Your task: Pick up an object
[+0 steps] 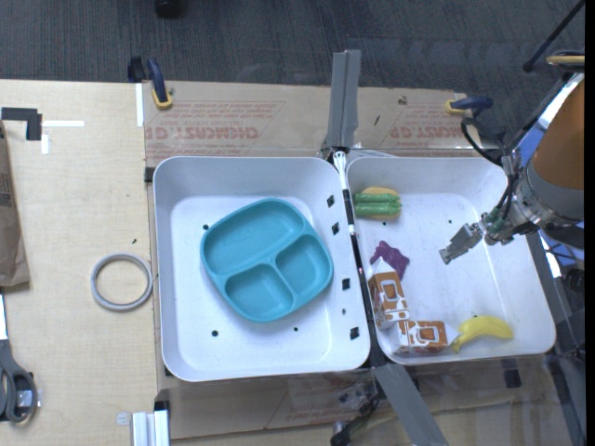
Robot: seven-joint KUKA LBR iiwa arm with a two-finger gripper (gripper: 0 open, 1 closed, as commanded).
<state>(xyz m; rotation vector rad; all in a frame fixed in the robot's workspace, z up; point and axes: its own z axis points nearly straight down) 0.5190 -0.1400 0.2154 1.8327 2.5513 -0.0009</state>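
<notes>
Right bin, pick pending: gripper poised above bare floor, jaw state impossible to tell, nothing visibly held; nearest candidates purple piece and banana, near front wall; best approached squarely from above, closing across narrow width.

A robotics lab: a plywood tabletop with clamps at upper left, two white bins, tape roll, toy food.

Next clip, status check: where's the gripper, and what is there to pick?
Gripper over right bin, nothing between its fingers. Banana, purple piece, carton and green-and-yellow item all lie loose. Nothing blocking.
</notes>
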